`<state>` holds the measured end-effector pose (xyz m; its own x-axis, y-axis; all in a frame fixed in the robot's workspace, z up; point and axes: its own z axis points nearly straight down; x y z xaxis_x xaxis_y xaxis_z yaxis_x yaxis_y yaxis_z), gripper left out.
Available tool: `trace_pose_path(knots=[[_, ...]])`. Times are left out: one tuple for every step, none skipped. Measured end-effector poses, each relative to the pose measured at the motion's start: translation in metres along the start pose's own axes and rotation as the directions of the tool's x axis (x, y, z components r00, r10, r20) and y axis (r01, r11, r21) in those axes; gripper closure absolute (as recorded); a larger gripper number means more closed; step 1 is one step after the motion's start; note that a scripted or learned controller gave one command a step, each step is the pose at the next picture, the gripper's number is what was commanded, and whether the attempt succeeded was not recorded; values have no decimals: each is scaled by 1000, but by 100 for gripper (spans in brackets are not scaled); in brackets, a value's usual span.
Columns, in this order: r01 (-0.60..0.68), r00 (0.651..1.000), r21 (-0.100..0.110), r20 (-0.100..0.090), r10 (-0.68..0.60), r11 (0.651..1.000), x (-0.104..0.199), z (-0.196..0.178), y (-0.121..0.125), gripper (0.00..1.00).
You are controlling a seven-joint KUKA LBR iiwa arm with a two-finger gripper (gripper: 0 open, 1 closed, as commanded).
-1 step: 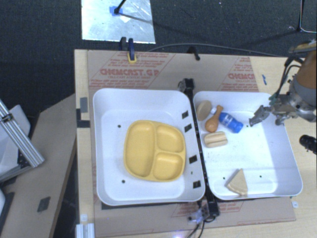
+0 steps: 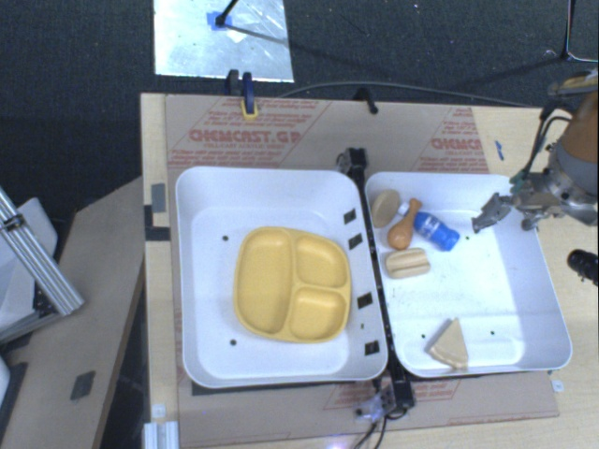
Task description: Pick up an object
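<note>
The right bin holds several toy foods. A small blue bottle lies beside an orange-brown drumstick and a round beige piece. Just below them rests a hot-dog bun, and a tan sandwich wedge sits near the front rim. My gripper hovers over the bin's far right part, to the right of the blue bottle and apart from it. Its fingers are spread open with nothing between them.
In the left bin lies a yellow divided plate. A black clamped divider runs between the bins. A blue-and-yellow clamp stands at the bench's back edge.
</note>
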<state>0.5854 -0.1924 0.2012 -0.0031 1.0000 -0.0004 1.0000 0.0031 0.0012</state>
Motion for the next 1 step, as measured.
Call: trace_pose_path(knots=[[-1,1000,3,-1,1,1000,-5,60,4,0]])
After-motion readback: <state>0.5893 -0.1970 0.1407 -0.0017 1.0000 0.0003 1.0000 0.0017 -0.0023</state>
